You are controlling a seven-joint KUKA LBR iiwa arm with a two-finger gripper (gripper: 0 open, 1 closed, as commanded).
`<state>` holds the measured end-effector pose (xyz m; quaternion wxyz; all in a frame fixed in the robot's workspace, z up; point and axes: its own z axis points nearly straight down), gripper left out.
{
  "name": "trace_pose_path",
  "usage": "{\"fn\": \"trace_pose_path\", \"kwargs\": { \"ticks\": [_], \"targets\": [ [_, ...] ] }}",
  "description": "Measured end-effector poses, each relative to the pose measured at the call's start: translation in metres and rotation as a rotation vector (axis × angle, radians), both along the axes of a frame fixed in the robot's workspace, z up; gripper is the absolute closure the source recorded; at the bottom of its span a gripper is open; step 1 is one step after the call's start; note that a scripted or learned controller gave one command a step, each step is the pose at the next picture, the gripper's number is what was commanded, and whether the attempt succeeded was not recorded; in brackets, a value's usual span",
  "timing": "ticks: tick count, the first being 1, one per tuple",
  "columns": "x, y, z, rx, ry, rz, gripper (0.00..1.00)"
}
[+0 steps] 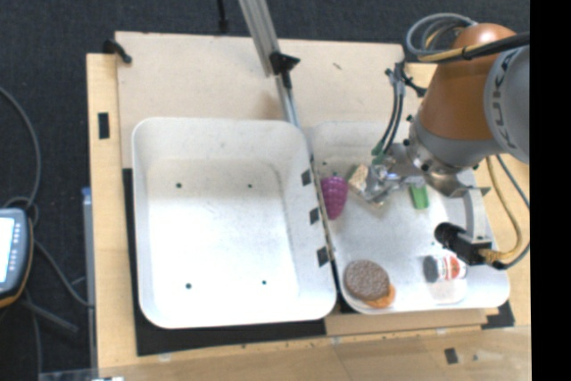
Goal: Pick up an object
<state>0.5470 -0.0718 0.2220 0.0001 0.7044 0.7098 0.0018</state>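
Observation:
My gripper [381, 183] reaches down into the right bin [406, 299] near its upper middle. A pale tan object [359, 179] lies right against the gripper's left side. A purple object [334, 195] rests by the bin's left wall. A green object [418, 195] lies just right of the gripper. A round brown and orange object [368, 282] sits at the bin's front. A small white and red object [445, 268] lies at the front right.
The left bin [223, 219] stands beside the right one. A slanted metal pole [259, 18] rises from between the bins at the back. A black part [452, 239] of the arm's cabling hangs over the right bin's right side.

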Motion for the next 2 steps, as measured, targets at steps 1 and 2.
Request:
{"fn": "trace_pose_path", "kwargs": {
  "ticks": [1,2],
  "targets": [
    [0.000,0.055,0.012,0.000,-0.001,0.001,1.00],
    [-0.005,0.112,0.017,0.000,0.000,0.001,1.00]
  ]
}}
